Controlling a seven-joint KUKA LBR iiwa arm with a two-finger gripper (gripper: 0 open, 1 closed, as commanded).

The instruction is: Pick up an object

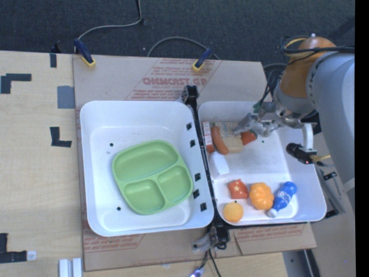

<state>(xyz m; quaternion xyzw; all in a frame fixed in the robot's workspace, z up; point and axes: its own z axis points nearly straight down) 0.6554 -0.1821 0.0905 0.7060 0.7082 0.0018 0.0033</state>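
Your gripper (249, 133) sits low over a small red-orange piece (248, 137) at the right bin's (300, 215) far end; grip undeterminable. Lift straight, clear of the hot dog (219, 141).

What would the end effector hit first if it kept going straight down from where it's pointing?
Probably the small red piece right under the end effector, with the hot dog just beside it. Depth is hard to judge from this slant.
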